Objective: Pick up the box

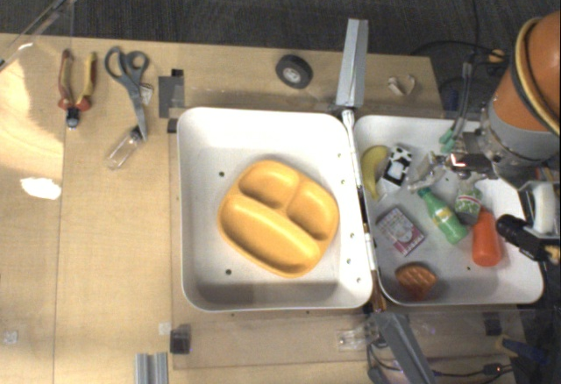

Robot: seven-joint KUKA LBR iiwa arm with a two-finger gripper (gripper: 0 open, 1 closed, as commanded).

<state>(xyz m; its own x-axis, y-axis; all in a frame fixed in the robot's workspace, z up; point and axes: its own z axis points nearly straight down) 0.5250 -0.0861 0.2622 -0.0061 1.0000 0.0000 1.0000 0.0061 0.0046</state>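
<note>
You see two white bins side by side on the bench. The left bin (202,277) holds only a big yellow moulded piece (279,217), which sits in the middle of it. The right bin (526,290) holds all the small things, crowded together, so the arm has to work among them.

The box (401,230) is in this right bin, near its left wall, lying flat with the printed face up. Just beside it on the right lies a green bottle (443,216), tilted, and an orange carrot-like thing (486,244) is further right. A brown round thing (415,278) lies on the near side of the box, a banana (374,170) and a black and white item (399,165) on the far side.

The arm comes in from the right, its orange band at the frame's edge. The gripper (456,160) hangs over the far part of the right bin, well apart from the box (I judge it must travel nearer and to the left). Whether its jaws are open or closed, I cannot tell; nothing is visibly between them.
</note>
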